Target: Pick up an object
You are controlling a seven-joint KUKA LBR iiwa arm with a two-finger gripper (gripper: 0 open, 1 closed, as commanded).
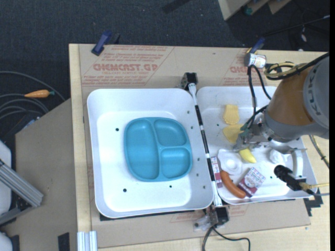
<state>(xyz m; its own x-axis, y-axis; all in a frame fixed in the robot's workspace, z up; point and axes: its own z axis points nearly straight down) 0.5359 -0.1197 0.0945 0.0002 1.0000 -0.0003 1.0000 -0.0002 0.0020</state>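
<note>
The pincer (250, 138) is low in the right-hand white bin (209, 99), among the small items there; from above, its dark metal parts blur together with the wrist, so I cannot tell how it is set or whether anything is caught in it. A small yellow banana-shaped piece (247, 155) lies just beside its tip, and that looks the likeliest thing to be picked.

Nearest the camera's lower edge of that bin lie one orange-red sausage-shaped toy (232, 184) and one red-and-white printed packet (252, 180), close together. One small round white lid-like piece (231, 166) sits just above them. Further up, near the bin's middle, are two pale yellow wedge-shaped pieces (231, 114), one above the other, the lower one just beside the pincer.

The left-hand white bin (99, 114) holds one turquoise plastic tray with three compartments (158, 148). Both bins rest on the cardboard-covered surface (84, 72).

The risk, as I judge it, is crowding: the yellow pieces sit so near each other that a closing grip could nudge one aside, or pinch two at once. The banana-shaped piece is curved and smooth, so it may squirt out sideways if the grip lands off its middle.
</note>
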